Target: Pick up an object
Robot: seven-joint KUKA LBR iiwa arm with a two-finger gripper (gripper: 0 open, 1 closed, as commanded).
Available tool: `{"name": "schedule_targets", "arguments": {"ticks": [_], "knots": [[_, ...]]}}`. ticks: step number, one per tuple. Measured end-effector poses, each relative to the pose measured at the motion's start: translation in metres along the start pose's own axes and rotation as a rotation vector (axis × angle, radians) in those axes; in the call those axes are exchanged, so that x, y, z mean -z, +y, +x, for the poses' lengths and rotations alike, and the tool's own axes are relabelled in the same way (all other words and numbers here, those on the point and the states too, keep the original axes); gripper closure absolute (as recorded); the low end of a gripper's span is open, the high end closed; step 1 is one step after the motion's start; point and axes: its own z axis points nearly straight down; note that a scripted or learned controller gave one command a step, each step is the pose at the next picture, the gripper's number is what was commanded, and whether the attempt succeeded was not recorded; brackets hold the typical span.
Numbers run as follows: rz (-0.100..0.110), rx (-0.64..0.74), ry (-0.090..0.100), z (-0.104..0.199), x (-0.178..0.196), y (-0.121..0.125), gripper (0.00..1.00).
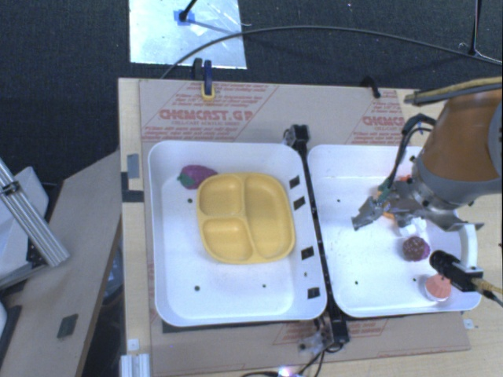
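My gripper (pixel 366 214) hangs low over the middle of the right bin (pixel 354 289), pointing left, with nothing seen in it. A dark maroon ball (pixel 415 248) lies in that bin just right of the gripper, apart from it. An orange-pink round object (pixel 437 288) sits near the bin's front right corner, partly hidden by the robot's own parts. In the left bin (pixel 181 289), a yellow divided plate (pixel 244 217) rests in the middle. A purple and green fruit-like object (pixel 196 176) lies at the plate's back left edge.
The grey and orange arm (pixel 464 148) covers the right bin's back right area. A black divider with clips (pixel 310 210) runs between the bins. A clamp (pixel 206 81) and a foil sheet (pixel 187 22) sit beyond the bench's back edge.
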Motion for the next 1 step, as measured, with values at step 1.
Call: {"name": "schedule_targets", "arguments": {"ticks": [1], "knots": [[-0.011,0.002,-0.001,-0.0001,0.0052,0.0025,0.0]]}}
